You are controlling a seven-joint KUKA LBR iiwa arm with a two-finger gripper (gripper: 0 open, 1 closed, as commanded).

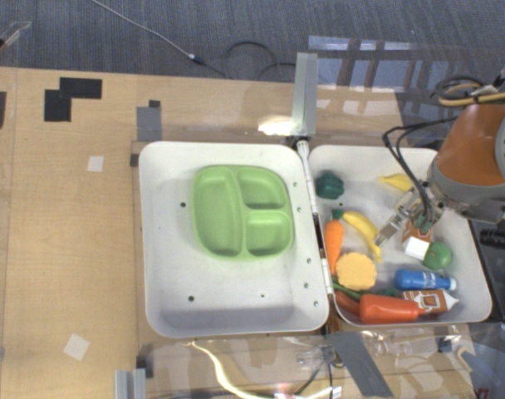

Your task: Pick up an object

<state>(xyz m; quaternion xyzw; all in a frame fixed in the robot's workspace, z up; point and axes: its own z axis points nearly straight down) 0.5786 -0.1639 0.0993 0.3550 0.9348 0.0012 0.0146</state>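
Reaching in from the right edge of the frame, the grey arm with its orange band (477, 144) hangs over the right bin (473, 252), and its gripper (410, 219) sits low among the toys at centre right. Its metal fingers (391, 227) point down and to the left, set slightly apart, but whether anything lies between them cannot be told from this angle. Just beside the fingertips lies a yellow banana (362, 229); a white block (416, 247) and a green ball (438, 255) rest just below and to the right of the gripper. Further left in the same bin lie an orange carrot (334, 241), a yellow ridged disc (356, 269) and, toward the upper left corner of that bin, a dark green piece (329, 185). A small yellow piece (395, 181) lies above the gripper. Along the lower edge lie a blue-capped bottle (425, 281) and a large orange-red piece (389, 308). The left bin (165, 306), in the centre of the frame, holds a green divided plate (240, 212) lying flat.
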